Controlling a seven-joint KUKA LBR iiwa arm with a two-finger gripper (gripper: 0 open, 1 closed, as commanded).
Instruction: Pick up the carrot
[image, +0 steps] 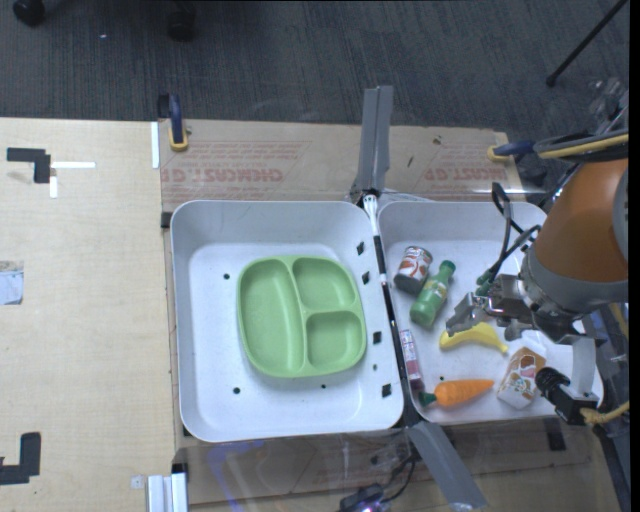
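Observation:
The orange carrot lies on its side near the front edge of the right bin, its tip pointing right. My gripper hangs over the middle of that bin, just above the yellow banana and a little behind the carrot. Nothing is seen held in it. The grey arm with its orange band comes in from the right and covers the bin's right side.
A green bottle and a small can sit left of and behind the gripper. A white snack pouch lies right of the carrot. A thin red-and-white stick runs along the bin's left wall. The left bin holds a green divided plate.

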